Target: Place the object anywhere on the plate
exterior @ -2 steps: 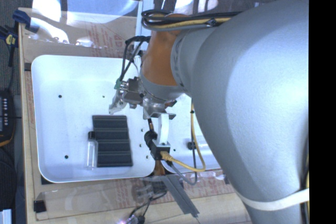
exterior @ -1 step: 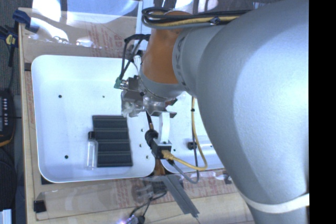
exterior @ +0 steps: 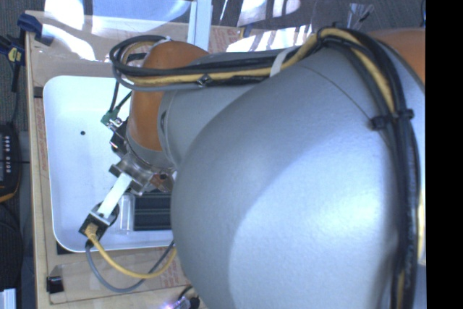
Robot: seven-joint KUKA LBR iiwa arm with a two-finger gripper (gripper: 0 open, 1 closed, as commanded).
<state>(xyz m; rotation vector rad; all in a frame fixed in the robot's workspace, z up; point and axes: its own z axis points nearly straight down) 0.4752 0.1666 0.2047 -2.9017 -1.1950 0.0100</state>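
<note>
I'm looking down on the left white bin (exterior: 61, 155), and the grey arm (exterior: 289, 184) bulks over most of what lies to its right, its orange band (exterior: 155, 94) hanging above the bin's right part. A bundle of black and yellow cables (exterior: 239, 67) runs across the arm's top. The claw (exterior: 134, 181) sits below the orange band, over the bin's lower right area; I cannot tell from here how it stands. A yellow cable (exterior: 123, 268) loops just past the bin's lower edge onto the worktop (exterior: 36, 69). I can't pick out the object or plate.
</note>
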